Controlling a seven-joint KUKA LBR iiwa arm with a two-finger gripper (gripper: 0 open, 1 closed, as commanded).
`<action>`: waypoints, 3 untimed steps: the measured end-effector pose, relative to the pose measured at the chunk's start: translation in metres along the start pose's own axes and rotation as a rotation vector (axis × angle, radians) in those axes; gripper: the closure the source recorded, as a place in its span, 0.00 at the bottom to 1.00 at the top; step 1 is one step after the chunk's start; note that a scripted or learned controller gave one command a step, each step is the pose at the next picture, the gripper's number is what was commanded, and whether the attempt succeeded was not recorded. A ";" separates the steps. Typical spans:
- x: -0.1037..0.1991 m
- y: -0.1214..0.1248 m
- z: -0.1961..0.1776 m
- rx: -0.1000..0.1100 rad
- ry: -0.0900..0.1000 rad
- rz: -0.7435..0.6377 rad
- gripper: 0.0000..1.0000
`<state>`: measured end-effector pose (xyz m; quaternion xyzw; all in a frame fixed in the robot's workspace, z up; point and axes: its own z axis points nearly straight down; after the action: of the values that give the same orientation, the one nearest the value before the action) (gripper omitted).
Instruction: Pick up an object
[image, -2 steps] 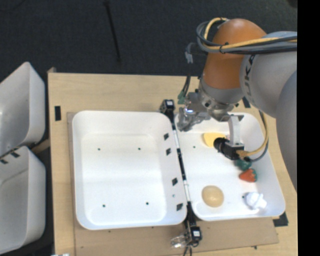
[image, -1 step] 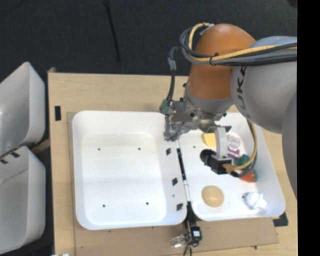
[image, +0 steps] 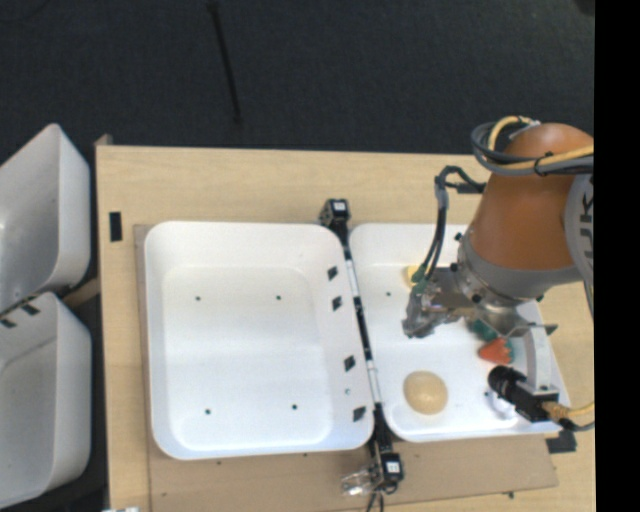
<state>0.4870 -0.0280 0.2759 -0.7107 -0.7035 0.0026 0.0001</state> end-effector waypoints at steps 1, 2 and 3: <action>-0.047 0.002 0.080 0.002 0.002 -0.004 1.00; 0.005 0.005 -0.002 -0.014 0.005 -0.018 1.00; -0.045 0.001 0.079 0.004 0.001 -0.005 1.00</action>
<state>0.4877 -0.0733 0.1966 -0.7088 -0.7054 0.0034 0.0018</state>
